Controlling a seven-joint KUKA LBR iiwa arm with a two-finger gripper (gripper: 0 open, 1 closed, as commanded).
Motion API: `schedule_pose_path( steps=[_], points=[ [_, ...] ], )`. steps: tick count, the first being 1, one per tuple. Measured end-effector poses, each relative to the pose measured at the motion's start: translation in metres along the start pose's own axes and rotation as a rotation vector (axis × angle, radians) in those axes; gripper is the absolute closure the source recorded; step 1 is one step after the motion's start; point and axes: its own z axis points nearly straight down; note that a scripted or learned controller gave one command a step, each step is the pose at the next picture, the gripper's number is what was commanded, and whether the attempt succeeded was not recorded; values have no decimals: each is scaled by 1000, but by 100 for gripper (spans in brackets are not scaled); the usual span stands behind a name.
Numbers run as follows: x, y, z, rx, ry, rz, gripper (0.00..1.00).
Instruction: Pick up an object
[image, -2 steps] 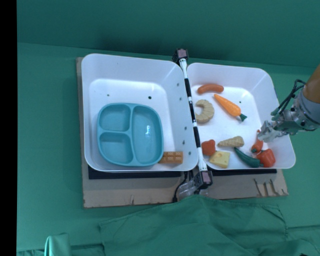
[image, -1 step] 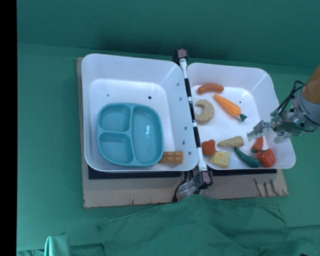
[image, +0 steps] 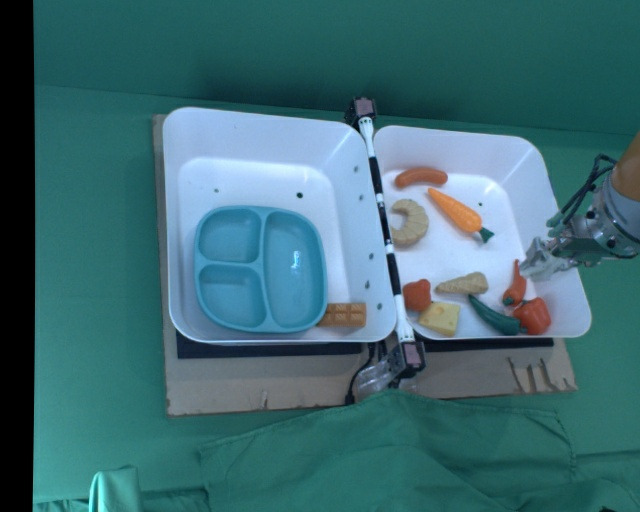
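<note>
Several toy foods lie loose in the right bin (image: 560, 210), none yet lifted. Nearest the gripper (image: 540, 258): a small red chili (image: 515, 286) just below-left of the tips, an orange-red pepper (image: 533, 315) and a green pepper (image: 493, 314) beyond it. Gripper hovers over the bin's right side, apparently lining up on this cluster. Whether the tips are spread or closed, cannot tell; they blur into the white wall. Carrot (image: 458, 213) and sausage (image: 420, 178) sit farther off. Arm is cut off at frame edge.

Divided plate (image: 262, 268) in left bin (image: 260, 135), toy foods in right bin (image: 520, 160)
</note>
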Motion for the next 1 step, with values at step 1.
schedule_pose_path(
  steps=[1],
  points=[
    [1, 0, 77, -1, 1, -4, 100]
  ],
)
